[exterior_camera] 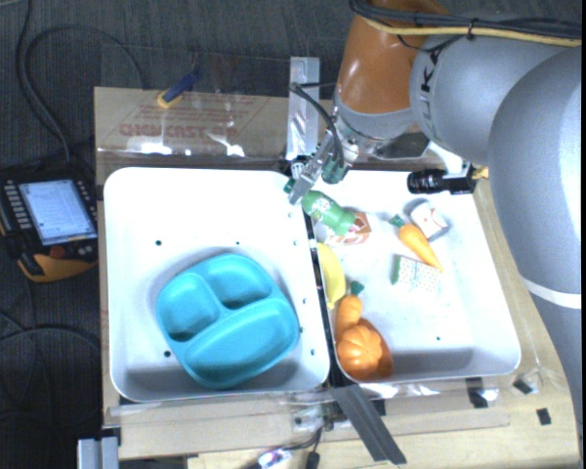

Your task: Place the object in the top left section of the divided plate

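Observation:
A blue divided plate (266,345) lies in the left bin (146,213), towards its front, turned at a slant. It has two small sections at the back and one large one at the front. My gripper (311,178) hangs over the back end of the wall between the two bins. A small green toy (322,207) is right under its tip, at the left edge of the right bin (469,311), touching or nearly touching the gripper. The arm's wrist hides how the gripper meets the toy.
The right bin holds a red and white packet (357,227), a carrot (418,243), a white and red piece (431,220), a patterned block (416,273), a yellow banana (332,275) and an orange pumpkin (363,351). A teach pendant (49,213) lies left of the bench.

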Tool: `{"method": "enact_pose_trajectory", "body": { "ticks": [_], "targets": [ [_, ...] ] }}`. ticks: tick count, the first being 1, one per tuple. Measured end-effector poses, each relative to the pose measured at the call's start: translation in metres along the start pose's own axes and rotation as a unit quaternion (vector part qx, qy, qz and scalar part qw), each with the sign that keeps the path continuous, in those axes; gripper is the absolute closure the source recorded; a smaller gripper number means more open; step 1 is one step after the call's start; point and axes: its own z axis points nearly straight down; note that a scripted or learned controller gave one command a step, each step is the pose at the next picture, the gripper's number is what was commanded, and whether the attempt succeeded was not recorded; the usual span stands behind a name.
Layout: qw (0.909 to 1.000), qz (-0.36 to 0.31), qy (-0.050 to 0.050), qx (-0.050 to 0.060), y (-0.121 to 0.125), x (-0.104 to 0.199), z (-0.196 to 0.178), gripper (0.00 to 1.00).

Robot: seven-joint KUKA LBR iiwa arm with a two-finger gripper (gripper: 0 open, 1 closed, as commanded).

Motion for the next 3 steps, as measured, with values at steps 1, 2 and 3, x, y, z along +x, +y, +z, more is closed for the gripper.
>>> {"method": "enact_pose_trajectory", "body": {
  "ticks": [1, 2, 3],
  "targets": [
    [0.9951, -0.099, 0.002, 0.000, -0.025, 0.062, 0.014, 1.00],
    [0.9625, -0.271, 0.003, -0.001, -0.080, 0.126, 0.014, 1.00],
    [0.9496, -0.313, 0.001, -0.002, -0.043, 0.054, 0.014, 1.00]
  ]
}}
